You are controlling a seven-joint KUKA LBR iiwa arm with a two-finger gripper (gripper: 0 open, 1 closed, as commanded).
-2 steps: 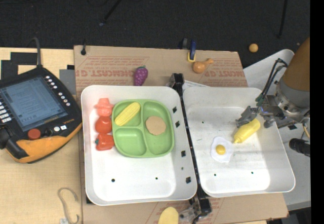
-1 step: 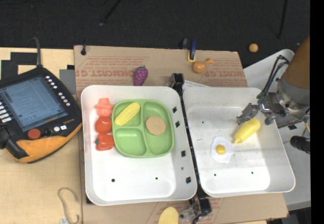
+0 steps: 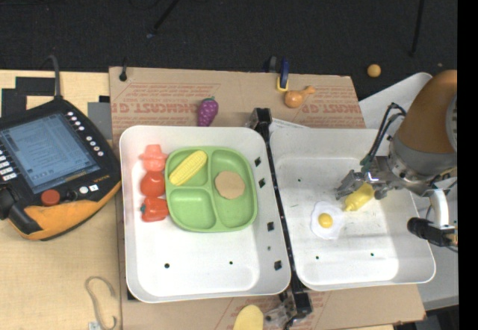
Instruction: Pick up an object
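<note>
My gripper [image 3: 361, 190] is down in the right bin [image 3: 388, 270], near its middle right. A small yellow object [image 3: 358, 201] lies right at the gripper's tip, partly covered by it. Whether it is held cannot be made out. A toy fried egg [image 3: 326, 220] lies on the bin floor just left of and below the gripper. The left bin [image 3: 194, 276] holds a green divided plate [image 3: 196, 210] with a yellow corn cob [image 3: 186, 166] and a tan round piece [image 3: 230, 185]. Red and pink toy pieces [image 3: 152, 184] sit beside the plate.
A teach pendant [image 3: 52, 160] rests on the bench at the left. A purple toy [image 3: 208, 110] and an orange toy [image 3: 296, 96] lie on the cardboard behind the bins. A yellow object [image 3: 249, 316] sits at the front edge.
</note>
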